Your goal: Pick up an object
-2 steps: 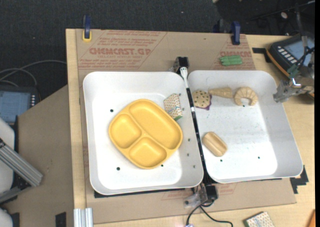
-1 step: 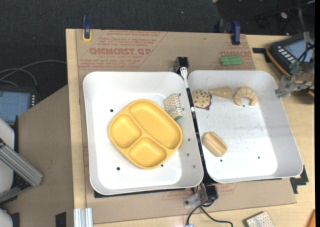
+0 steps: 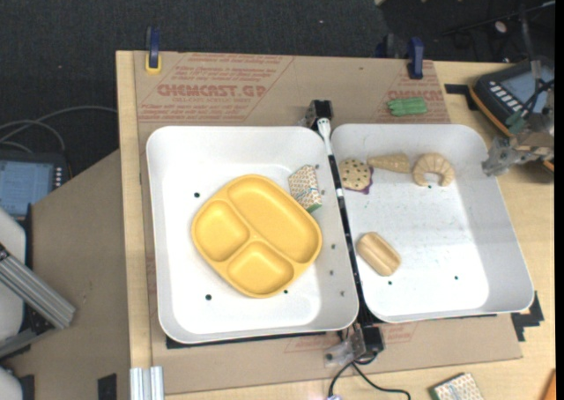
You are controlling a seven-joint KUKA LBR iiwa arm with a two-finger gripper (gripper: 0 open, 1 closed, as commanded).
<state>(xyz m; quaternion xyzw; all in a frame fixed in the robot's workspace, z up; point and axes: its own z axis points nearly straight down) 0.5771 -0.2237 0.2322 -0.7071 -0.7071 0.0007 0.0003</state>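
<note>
1. The grey gripper sits at the far right, just over the right-hand rim of the right bin. It is small and blurred from here, so I cannot tell whether its fingers are apart or together. Nothing shows between them.
2. The nearest thing to pick is the croissant, lying in the right bin's back corner, to the view's left of the gripper and roughly level with it.
3. Beyond it, further along that back edge, lie a pale pastry stick, its long axis running left to right, and a speckled cookie.
4. The bread roll lies apart, nearer the front, angled across the bin.
5. I judge a short reach leftwards and down would meet the croissant first.
6. The yellow plate is in the left bin, well apart.
</note>
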